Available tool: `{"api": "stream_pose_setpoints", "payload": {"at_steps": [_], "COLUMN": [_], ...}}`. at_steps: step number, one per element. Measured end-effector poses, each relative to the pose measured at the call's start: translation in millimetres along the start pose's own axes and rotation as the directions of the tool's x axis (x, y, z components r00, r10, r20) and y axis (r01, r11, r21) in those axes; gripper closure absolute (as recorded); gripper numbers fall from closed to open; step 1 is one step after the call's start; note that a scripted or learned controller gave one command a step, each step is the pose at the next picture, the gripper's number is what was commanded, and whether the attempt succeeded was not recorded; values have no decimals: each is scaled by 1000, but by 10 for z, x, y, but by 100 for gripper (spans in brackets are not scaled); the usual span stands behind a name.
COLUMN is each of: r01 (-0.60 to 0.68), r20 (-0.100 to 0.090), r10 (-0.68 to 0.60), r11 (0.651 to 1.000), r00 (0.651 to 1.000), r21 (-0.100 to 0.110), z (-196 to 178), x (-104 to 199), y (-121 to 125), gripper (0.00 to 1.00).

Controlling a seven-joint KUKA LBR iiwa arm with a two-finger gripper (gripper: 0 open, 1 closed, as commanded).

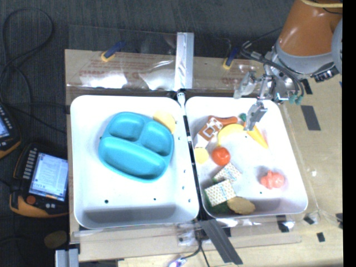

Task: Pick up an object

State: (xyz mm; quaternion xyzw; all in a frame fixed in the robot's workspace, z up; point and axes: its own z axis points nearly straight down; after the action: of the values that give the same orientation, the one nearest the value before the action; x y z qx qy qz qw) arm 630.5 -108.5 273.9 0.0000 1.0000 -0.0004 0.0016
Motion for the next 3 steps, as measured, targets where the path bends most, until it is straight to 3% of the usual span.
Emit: {"api": "stream_pose_setpoints", "payload": {"at_steps": [1, 2, 3], "r01": [-77, -257, -565], "r20": [7, 13, 12], "r10": [77, 257, 565], "r11": [997, 966, 825], "r00": [997, 966, 825], "r21": [-1, -1, -6], "z": [1665, 1832, 1826], "x": [268, 342, 1178], "y": [-212, -41, 144], "gripper": [0, 0, 0]}}
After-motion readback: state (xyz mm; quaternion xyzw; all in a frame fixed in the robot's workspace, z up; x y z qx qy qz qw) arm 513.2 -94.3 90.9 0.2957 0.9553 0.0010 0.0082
